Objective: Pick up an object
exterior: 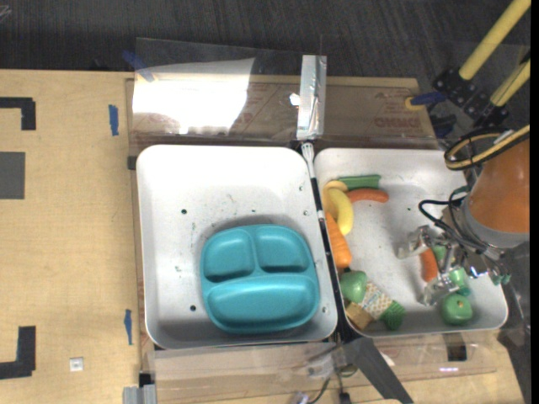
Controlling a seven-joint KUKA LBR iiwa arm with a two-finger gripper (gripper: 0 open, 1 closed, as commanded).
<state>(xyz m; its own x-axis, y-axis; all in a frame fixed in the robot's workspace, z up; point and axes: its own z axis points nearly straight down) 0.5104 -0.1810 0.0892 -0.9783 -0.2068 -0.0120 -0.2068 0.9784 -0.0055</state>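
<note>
A flat tan cardboard bench top (59, 251) is seen under 2 shallow white bins with rounded corners and smooth, slightly scuffed floors. The left bin (168, 183) is occupied by a glossy teal plastic tray (259, 278), rounded at its corners and divided into 3 compartments, 2 small ones at the far side and 1 wide one at the near side. The right bin (396, 162) is scattered with small toy foods. A curved yellow banana (340, 209) is laid along the left wall, with a green pepper-like piece (360, 180) and a red-orange piece (369, 196) just beside its far end. A tapered orange carrot (338, 247) is touching the banana's near end. Below it a round green fruit (354, 286) is seen, then a speckled tan block (373, 300) and a small ribbed green piece (392, 313). A green apple (457, 308) is resting near the bin's near right corner.

The arm (501, 196) is reached in from the right, its orange band tilted over the right bin. The gripper (431, 265) is lowered to the bin floor, metallic fingers spread moderately apart along the bin's depth. A small orange object (429, 263) is seen between them; whether it is gripped cannot be told.
</note>
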